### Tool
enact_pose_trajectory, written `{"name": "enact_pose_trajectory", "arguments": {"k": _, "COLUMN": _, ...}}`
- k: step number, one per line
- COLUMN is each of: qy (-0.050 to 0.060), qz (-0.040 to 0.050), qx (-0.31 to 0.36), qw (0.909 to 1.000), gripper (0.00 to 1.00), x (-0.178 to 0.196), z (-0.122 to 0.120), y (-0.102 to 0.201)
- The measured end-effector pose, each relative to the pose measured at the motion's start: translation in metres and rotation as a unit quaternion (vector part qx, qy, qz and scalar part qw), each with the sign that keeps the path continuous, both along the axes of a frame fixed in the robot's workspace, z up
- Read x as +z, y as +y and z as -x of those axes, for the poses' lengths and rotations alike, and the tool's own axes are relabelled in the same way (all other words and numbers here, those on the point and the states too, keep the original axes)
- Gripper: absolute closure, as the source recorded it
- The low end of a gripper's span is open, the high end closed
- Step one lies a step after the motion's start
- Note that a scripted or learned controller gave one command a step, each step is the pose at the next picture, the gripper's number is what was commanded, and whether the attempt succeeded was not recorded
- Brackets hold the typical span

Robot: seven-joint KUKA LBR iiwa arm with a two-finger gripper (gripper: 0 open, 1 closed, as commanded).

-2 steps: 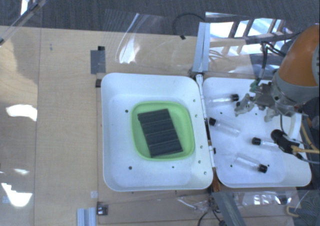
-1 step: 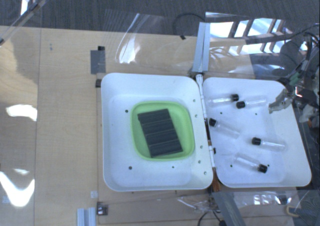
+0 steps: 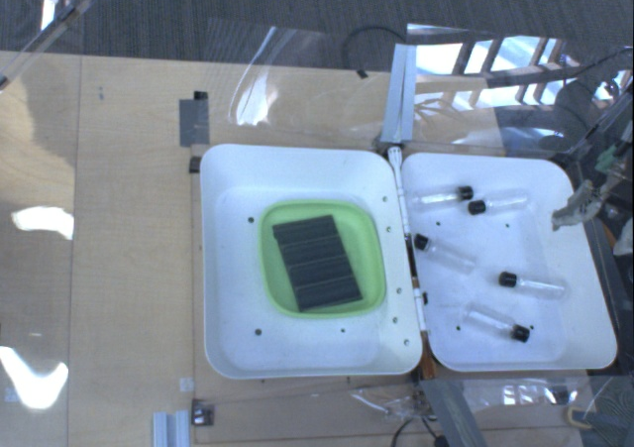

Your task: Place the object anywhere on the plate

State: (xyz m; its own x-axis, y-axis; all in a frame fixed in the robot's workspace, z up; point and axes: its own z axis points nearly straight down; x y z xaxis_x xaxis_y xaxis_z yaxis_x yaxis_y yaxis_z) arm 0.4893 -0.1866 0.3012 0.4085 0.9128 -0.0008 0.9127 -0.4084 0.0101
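A green square plate (image 3: 372,259) sits in the left white bin (image 3: 230,267). A dark grey ribbed block (image 3: 317,263) lies flat in the plate's middle, slightly turned. Several clear tubes with black caps lie scattered in the right white bin (image 3: 584,336), among them one (image 3: 443,197) at the top left, one (image 3: 532,283) at the lower right and one (image 3: 495,323) near the front. My gripper (image 3: 575,205) hangs at the right bin's right edge, above the bin wall and apart from the tubes. Nothing shows in its grasp.
A hinge strip (image 3: 406,247) joins the two bins. A metal post (image 3: 399,98) stands behind them. Clear plastic sheeting and cables lie at the back right. The wooden bench (image 3: 99,237) stretches away on the left.
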Motion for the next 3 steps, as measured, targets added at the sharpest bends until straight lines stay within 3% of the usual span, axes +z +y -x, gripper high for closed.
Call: {"name": "enact_pose_trajectory", "arguments": {"k": 3, "qy": 0.001, "qz": -0.0008, "qx": -0.102, "qw": 0.9947, "gripper": 0.0, "x": 0.0205, "z": 0.0005, "y": -0.0085}}
